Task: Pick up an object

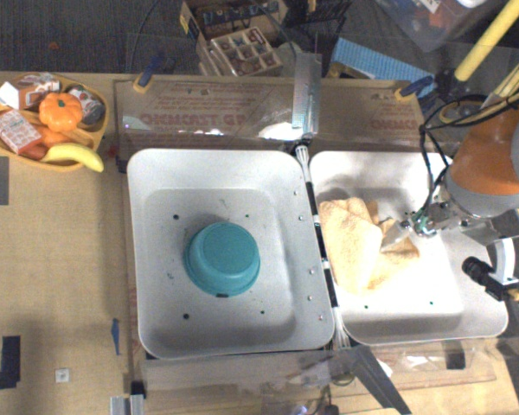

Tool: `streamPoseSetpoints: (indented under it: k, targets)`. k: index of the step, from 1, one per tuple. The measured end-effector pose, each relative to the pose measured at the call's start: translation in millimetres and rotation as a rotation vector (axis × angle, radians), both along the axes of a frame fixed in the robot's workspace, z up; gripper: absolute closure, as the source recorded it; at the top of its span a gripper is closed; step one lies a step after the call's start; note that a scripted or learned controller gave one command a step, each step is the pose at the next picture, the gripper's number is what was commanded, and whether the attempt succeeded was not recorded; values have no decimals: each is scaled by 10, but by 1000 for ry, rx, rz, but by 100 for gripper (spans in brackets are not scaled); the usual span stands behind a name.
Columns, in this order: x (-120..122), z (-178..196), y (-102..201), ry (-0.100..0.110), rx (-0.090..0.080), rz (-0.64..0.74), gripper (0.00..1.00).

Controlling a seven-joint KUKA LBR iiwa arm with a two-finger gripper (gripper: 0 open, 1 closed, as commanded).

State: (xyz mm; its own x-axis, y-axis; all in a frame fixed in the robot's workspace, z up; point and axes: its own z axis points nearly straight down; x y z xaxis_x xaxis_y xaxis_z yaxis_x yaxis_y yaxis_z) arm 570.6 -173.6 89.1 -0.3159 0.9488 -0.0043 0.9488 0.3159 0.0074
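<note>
A teal bowl (223, 258) sits upside down in the middle of the left bin (156, 188). A crumpled beige cloth (355, 242) lies in the left half of the right bin (432, 305). My gripper (404, 226) is low inside the right bin, at the cloth's right edge, where a beige flap pokes out beneath it. The grey arm with its orange band (493, 158) comes in from the right. Whether the gripper touches or holds the cloth is unclear.
A metal divider (316, 232) separates the two bins. A dish of toy food, with a banana (73, 154) and an orange pumpkin (60, 111), stands on the bench at the far left. Black cables (432, 145) hang by the arm above the right bin.
</note>
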Motion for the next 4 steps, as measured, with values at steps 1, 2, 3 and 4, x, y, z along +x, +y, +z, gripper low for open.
streamPoseSetpoints:
  k: [1,2,3,4]
  targets:
    - [9,116,-23,-6,1,-6,100]
    - [7,115,-29,-6,1,-7,0]
    - [11,223,-58,-11,-1,-12,100]
    - [552,0,140,-1,-3,110,100]
